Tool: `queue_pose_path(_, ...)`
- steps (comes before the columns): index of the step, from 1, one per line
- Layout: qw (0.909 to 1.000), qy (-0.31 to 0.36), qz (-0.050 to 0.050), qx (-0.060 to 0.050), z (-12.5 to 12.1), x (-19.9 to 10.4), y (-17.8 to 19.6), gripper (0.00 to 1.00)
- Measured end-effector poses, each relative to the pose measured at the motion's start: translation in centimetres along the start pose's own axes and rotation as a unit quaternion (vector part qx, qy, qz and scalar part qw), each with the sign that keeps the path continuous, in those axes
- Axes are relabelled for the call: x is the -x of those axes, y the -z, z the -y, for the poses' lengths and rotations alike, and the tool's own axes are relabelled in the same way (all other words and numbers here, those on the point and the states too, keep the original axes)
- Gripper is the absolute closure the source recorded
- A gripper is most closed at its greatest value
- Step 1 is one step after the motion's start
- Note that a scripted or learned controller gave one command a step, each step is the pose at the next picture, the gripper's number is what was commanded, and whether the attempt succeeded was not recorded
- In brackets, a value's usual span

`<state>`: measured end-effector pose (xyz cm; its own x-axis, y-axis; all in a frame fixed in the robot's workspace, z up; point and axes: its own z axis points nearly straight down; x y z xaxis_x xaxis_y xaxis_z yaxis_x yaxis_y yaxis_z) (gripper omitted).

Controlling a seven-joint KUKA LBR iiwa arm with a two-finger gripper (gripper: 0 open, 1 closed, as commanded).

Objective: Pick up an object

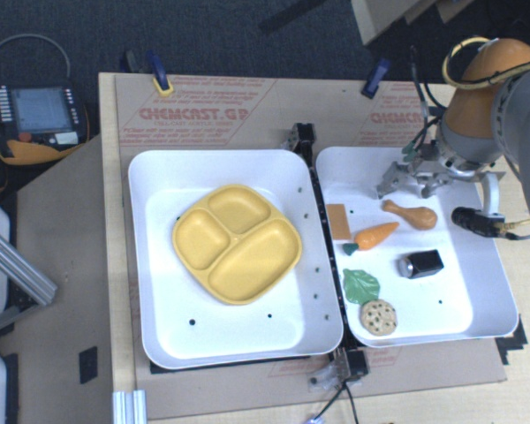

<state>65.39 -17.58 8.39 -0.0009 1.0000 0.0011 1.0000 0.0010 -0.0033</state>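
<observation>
Hovering low over the right bin [477, 316], the gripper [409, 182] hangs just beyond the drumstick [410, 213]; its grip, I cannot tell.

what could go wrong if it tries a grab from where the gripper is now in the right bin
1. The gripper sits above the chicken drumstick, near its narrow end; a descent here may only clip the end and push it aside.
2. The carrot lies close beside the drumstick, so a grab could knock it or catch both.
3. The right bin wall is nearby, so a nudged item could wedge against it.
</observation>
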Motion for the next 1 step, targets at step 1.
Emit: queue_pose_path(1, 1.0000, 0.001, 0.001, 0.002, -0.14, 0.02, 1.22, 1.00)
